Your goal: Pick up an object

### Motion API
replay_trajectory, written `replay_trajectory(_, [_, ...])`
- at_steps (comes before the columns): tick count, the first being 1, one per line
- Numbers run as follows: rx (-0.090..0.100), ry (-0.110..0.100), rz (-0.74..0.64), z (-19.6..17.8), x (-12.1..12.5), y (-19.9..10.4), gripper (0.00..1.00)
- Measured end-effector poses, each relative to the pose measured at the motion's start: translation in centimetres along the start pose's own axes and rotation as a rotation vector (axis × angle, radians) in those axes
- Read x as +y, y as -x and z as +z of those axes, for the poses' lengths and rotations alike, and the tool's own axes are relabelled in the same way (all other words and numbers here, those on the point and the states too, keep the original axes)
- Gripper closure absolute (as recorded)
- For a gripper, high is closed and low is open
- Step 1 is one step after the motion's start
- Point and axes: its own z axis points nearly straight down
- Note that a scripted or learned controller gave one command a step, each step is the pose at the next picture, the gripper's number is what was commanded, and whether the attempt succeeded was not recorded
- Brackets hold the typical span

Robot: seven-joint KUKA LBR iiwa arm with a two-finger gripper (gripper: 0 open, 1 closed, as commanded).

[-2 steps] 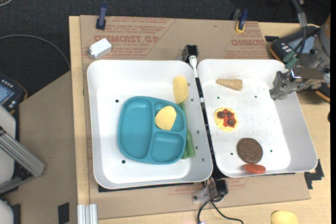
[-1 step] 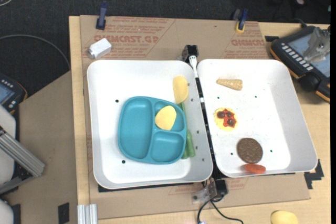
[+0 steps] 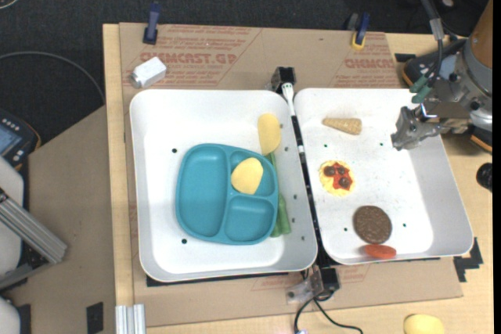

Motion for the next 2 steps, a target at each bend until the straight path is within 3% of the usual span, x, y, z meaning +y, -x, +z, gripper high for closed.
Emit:
replay_trajectory(1, [-0.004, 0.035, 0.001, -15.6, -0.1, 1.9, 1.0])
replay_trajectory(2, [0.0, 0.002, 0.001, -2.7, 0.4, 0.5, 1.0])
